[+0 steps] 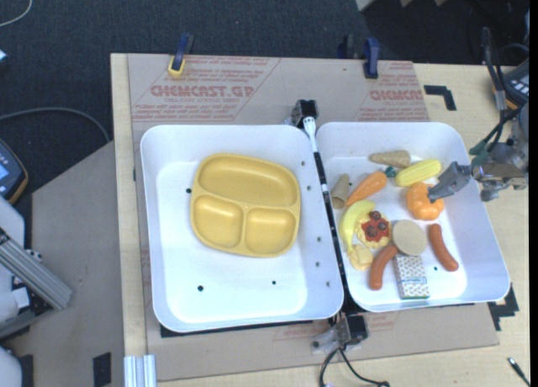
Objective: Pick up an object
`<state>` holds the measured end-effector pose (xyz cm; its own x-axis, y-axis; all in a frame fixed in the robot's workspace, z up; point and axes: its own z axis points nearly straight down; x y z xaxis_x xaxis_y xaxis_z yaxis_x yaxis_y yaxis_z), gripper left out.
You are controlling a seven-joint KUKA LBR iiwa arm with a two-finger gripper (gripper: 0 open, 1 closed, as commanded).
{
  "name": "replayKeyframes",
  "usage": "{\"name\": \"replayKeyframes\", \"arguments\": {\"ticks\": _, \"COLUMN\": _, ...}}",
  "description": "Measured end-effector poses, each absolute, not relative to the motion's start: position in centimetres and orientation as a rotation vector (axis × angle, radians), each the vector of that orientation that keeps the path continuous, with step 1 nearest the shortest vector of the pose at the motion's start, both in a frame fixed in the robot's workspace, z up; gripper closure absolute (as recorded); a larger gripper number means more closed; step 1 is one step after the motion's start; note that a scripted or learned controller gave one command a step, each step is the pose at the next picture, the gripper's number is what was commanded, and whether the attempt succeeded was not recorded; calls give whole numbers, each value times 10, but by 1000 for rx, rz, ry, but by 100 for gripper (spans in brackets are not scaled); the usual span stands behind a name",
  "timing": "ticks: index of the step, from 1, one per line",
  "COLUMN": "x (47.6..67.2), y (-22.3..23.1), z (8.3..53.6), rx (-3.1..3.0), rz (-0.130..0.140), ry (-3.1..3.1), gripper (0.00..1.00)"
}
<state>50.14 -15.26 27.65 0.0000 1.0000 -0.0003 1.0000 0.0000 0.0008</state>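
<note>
Gripper sits low over the right bin, reaching in from the right rim. Whether it is released or clenched cannot be told from this angle. Its tip is just beside an orange pepper-like piece, apparently touching its upper right side; nothing is visibly between the fingers.

Near it: yellow corn cob and tan piece toward the far wall; carrot, banana, pizza slice and round bun mid-bin; two sausages and a small printed packet, text too small to read, toward the near wall. Items are crowded; bare floor remains along the right and near-right edge.

Left bin holds a yellow three-compartment tray, with open floor all round.

Cardboard under the bins reads "CHEMCAST GP" in red, partly repeated at right.
</note>
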Motion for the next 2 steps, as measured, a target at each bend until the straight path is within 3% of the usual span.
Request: {"name": "replayKeyframes", "arguments": {"ticks": 2, "x": 491, "y": -155, "z": 154, "rx": 2228, "rz": -5, "ry": 2226, "gripper": 0}}
